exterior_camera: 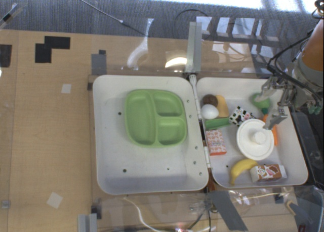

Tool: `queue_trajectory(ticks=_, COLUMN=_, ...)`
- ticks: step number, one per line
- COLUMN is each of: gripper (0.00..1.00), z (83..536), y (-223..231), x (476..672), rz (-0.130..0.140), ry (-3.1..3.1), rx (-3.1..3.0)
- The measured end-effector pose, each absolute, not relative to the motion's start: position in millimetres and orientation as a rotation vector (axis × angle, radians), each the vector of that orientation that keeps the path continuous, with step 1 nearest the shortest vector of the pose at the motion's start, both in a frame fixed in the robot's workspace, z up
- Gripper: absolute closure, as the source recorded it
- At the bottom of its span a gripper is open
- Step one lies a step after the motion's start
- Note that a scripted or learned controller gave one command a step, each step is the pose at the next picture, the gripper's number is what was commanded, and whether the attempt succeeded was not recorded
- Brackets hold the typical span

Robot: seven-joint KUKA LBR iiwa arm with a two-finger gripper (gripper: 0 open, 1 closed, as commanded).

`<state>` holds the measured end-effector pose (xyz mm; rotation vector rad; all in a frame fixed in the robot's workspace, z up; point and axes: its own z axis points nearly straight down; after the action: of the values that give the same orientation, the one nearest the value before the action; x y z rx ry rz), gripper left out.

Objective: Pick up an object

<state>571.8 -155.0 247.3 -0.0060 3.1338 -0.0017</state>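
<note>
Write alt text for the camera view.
A gripper hangs over the right bin, which holds a white lid, a banana, a carton and other toys. The left bin holds a green divided plate.

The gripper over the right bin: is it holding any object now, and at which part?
Nothing is held. The gripper hangs open above the right bin, its fingers beside the white lid.
</note>
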Motion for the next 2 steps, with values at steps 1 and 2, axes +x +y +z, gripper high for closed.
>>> queue_trajectory(ticks=1, gripper=0.0, z=162.5, y=-205.5, x=612.1, rz=0.001, ry=3.136, rx=0.152)
queue_trajectory(ticks=2, gripper=0.0, z=126.2, y=-209.4, x=629.6, rz=-0.018, ry=3.098, rx=0.137)
